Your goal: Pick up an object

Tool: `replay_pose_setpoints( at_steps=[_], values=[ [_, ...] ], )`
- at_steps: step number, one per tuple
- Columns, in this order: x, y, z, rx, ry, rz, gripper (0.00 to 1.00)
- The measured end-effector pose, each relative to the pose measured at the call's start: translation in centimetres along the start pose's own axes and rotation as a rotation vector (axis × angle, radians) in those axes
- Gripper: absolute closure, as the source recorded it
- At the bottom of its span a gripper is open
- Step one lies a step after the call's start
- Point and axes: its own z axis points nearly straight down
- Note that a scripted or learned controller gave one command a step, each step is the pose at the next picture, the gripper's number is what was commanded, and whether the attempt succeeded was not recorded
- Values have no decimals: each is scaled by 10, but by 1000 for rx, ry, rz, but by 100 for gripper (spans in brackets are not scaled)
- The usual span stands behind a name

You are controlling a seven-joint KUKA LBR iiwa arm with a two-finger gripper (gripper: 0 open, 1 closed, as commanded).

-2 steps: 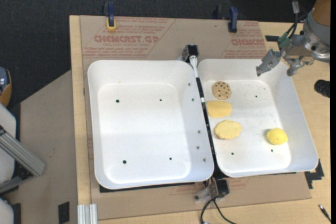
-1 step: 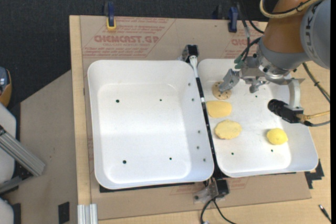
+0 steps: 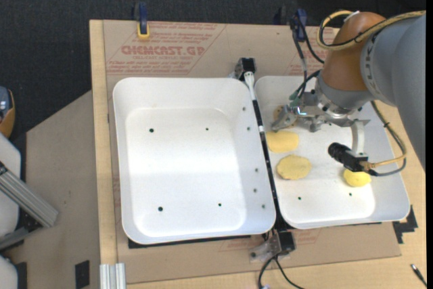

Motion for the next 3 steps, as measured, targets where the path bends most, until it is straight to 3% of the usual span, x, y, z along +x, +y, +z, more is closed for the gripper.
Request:
replay_pose_setpoints(
  at_steps=[1, 2, 3],
  values=[
    [-3, 54, -6, -10, -3, -5, 0],
    [-3, 53, -17, -9, -3, -4, 100],
    [-2, 52, -16, -8, -3, -4, 0]
  ],
)
